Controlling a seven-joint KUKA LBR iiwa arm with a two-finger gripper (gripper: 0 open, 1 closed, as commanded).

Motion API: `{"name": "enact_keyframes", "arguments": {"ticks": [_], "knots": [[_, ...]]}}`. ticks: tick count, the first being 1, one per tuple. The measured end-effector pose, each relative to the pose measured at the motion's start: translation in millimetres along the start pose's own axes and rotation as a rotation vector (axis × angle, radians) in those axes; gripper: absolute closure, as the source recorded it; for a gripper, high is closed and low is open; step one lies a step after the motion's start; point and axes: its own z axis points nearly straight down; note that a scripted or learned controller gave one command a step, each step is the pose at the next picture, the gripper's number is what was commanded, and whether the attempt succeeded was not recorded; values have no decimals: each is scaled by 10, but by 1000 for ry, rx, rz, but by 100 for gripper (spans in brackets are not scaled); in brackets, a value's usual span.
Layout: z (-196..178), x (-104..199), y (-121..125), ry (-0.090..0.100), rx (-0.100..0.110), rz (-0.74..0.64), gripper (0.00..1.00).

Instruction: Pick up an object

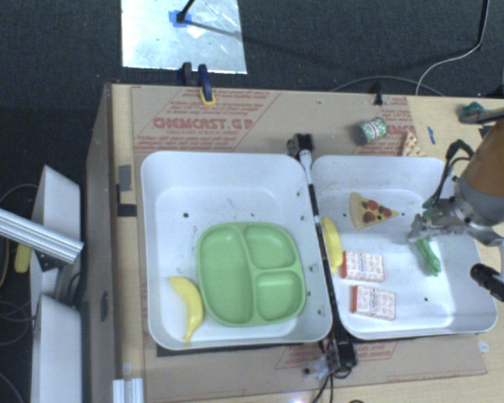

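The gripper (pixel 422 227) hangs low in the right bin (pixel 403 321), near that bin's right wall, and its fingers look closed on the upper end of a green pod-shaped toy (pixel 429 257) that lies just below it. That bin also holds one pizza slice (pixel 370 210) left of the gripper, two red-and-white cracker packets (pixel 364 267) lower left, and one yellow piece (pixel 332 240) against the bin's left wall, with bare floor toward its lower right corner. The left bin (pixel 227 175) holds one green divided plate (pixel 252 274) and one banana (pixel 187 306) at the plate's lower left; the strip above the plate is open.
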Motion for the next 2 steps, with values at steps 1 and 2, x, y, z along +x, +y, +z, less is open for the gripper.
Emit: {"name": "enact_keyframes", "arguments": {"ticks": [1,2], "knots": [[-700,655,238,1,0,-2,100],[-1314,1369,242,2,0,-2,100]]}}
